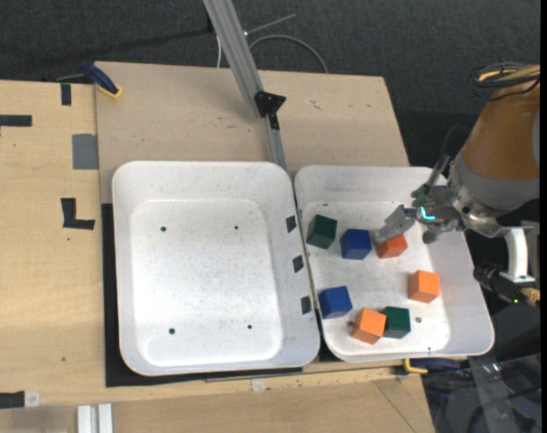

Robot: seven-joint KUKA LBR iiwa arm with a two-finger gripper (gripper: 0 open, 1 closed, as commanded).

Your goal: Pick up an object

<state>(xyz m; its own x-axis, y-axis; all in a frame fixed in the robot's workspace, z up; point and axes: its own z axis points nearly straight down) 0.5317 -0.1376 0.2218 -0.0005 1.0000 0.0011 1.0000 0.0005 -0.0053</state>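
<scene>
The right bin (355, 177) holds several small cubes. In its upper half lie a dark green cube (321, 231), a blue cube (356, 244) and a red cube (394, 246). Lower down are an orange cube (424, 286), a second blue cube (335, 300), another orange cube (370, 325) and a second green cube (397, 321). My gripper (409, 231) hangs over the bin's upper right, fingers spread open. Its left finger (389, 225) sits just above the red cube, partly covering the cube's top edge. Nothing is between the fingers.
The left bin (129, 242) lies beside the right one, sharing a middle rim. A slanted metal pole (242, 52) crosses the bench behind the bins. The arm's orange band (504, 142) is at the right edge.
</scene>
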